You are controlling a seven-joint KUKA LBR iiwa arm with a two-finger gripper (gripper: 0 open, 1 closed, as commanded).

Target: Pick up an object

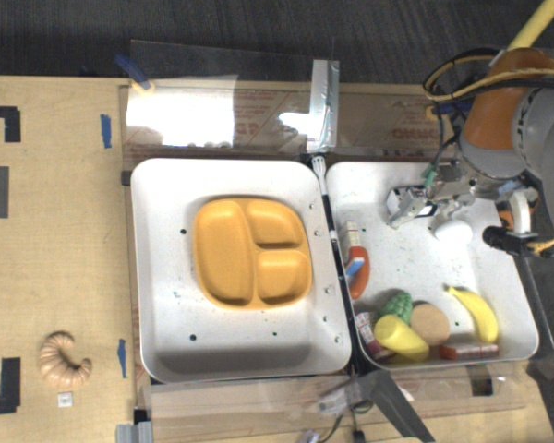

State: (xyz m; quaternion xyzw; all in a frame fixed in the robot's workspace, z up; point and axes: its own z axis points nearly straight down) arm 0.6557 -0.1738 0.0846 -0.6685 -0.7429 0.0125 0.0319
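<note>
Reaching in from the right with the grey arm with the orange band (499, 123). Hovering the metal two-finger gripper (414, 206) over the upper part of the right shallow white bin (369, 181), above bare white floor. Not showing clearly whether released or clenched; impossible to tell from this slant. Carrying nothing that can be made out.

Lying well apart from the gripper, along the bin's near edge:
- curved yellow plastic banana (475, 310), towards the right wall
- tan round disc-like piece (431, 323), just left of the banana
- plump yellow fruit shape (399, 335), touching the tan piece
- bumpy green lump (397, 305), just behind the yellow fruit
- thin red bar (466, 349), resting against the near wall

Leaning against the bin's left wall, an orange-red oblong item with a blue patch (355, 268).

Sitting in the middle of the left shallow white bin (157, 247), an orange three-section plastic plate (252, 252).

Resting out on the tan bench top (46, 247), near the lower left corner, a curled pinkish-beige ridged toy (65, 358).

Standing behind both bins, a clear plastic panel (222, 109), catching glare.
</note>
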